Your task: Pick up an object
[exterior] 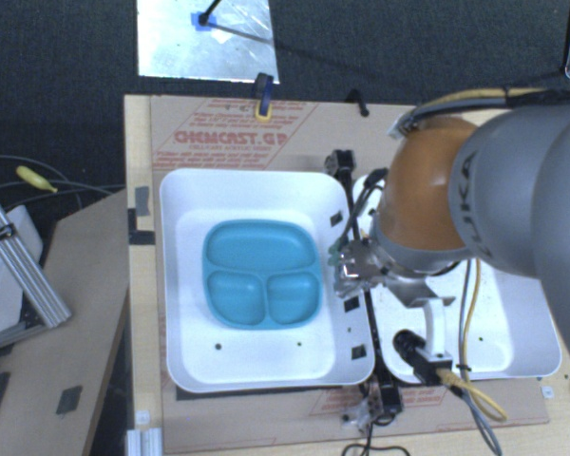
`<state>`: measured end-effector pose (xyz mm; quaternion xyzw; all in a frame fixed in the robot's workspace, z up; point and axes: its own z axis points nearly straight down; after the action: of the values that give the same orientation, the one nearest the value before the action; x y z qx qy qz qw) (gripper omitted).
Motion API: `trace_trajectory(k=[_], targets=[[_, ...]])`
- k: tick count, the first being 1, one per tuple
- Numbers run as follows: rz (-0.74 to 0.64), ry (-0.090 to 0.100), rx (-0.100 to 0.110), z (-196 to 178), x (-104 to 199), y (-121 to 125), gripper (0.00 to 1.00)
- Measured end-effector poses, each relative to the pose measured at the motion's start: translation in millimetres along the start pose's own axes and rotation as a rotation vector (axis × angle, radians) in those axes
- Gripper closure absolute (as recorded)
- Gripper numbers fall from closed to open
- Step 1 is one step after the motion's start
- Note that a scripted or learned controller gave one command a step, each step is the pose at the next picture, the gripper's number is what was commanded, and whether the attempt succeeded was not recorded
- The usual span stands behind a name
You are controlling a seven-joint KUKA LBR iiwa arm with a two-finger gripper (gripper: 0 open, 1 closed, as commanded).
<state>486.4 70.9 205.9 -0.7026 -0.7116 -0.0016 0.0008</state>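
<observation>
Near edge of bench: yellow cable (477, 399) and black connector (410, 347), hanging below the wrist over the right bin (522, 354).

Right bin: white, shallow, largely covered by the arm.

Left bin (185, 350): white, shallow, side by side with the right bin. Blue three-compartment plate (262, 272) lying flat at its centre, one wide compartment on the far side and two smaller ones on the near side, apart from every wall.

Gripper (353, 270): low over the adjoining walls of the two bins, just beside the plate's right rim. Nothing seen in its grasp; open or closed, cannot tell, being hidden under the wrist.

Arm (522, 193): grey, with orange band (427, 193), reaching in from the right.

Beneath both bins: cardboard sheet (233, 126) with red lettering.

Far edge of sheet: small yellow and blue clamp (263, 98).

Beyond, on dark floor: reflective square panel (195, 36).

Far left: aluminium rail (19, 264), slanted, and a yellow object (33, 179) too small to identify.
</observation>
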Motion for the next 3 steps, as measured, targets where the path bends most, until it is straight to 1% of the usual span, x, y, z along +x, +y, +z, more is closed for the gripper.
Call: trace_trajectory(k=[1, 2, 3], targets=[[0.005, -0.002, -0.002, -11, -5, 1, 1.0], [0.007, -0.003, 0.004, 24, 15, 0, 1.0], [0.003, -0.001, -0.008, 3, 76, 67, 1.0]])
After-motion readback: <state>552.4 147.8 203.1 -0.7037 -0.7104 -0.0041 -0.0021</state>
